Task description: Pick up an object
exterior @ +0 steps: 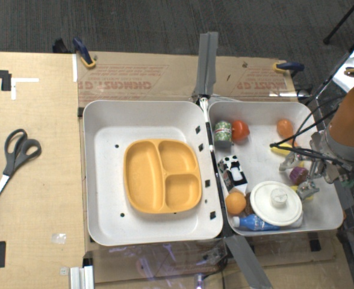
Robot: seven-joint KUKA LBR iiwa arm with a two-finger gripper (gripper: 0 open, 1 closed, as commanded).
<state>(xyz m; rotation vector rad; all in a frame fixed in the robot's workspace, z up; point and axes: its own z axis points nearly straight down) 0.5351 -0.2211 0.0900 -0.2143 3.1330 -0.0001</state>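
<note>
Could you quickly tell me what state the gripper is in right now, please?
Gripper: above the right bin, beside a purple object; open or shut cannot be told.

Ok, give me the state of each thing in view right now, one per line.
Tool: low over the right bin, by the purple thing; grip unclear.
Purple thing: on the bin floor, at the tool.
Yellow divided plate: upright in the left bin, nothing in it.
White round lid: flat, knob up.
Blue bottle: lying on its side.
Green can: on its side.
Scissors: shut, on the bench.
</note>
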